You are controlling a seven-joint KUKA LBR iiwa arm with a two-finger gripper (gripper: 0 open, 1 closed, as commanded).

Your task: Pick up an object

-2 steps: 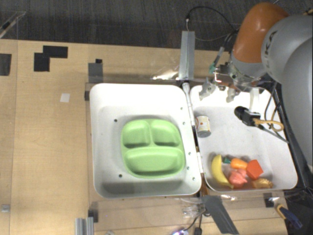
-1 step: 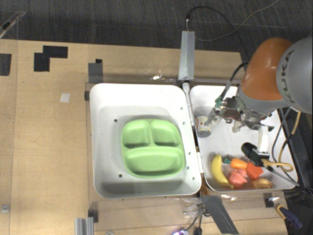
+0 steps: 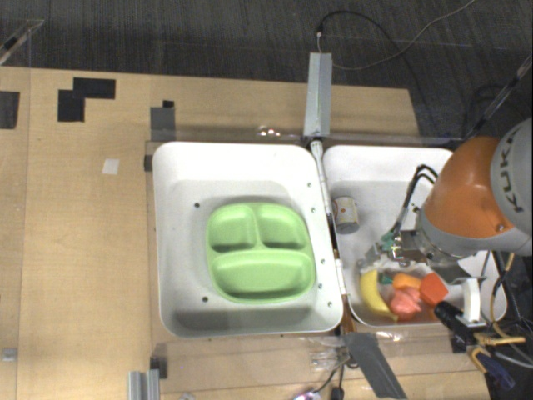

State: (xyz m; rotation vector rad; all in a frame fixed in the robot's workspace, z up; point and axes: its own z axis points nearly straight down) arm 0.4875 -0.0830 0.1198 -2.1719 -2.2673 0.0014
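Note:
In the right bin (image 3: 366, 169) a yellow banana (image 3: 372, 294) lies near the front left corner, curving along the wall. Beside it sit an orange piece (image 3: 405, 282), a red-orange block (image 3: 433, 289) and a pink-red piece (image 3: 403, 304), packed close together with a small green bit (image 3: 386, 278) among them. A small grey metal can (image 3: 345, 213) lies apart, further back on the left. My gripper (image 3: 398, 252) hangs low over the pile, just above the banana's upper end and the orange piece. The wrist and orange band (image 3: 470, 194) hide the bin's right part.
The left bin (image 3: 175, 223) holds a green divided plate (image 3: 259, 251) at its middle. A grey post (image 3: 317, 94) rises behind the wall between the bins. Cables and a black fixture (image 3: 454, 323) crowd the front right corner.

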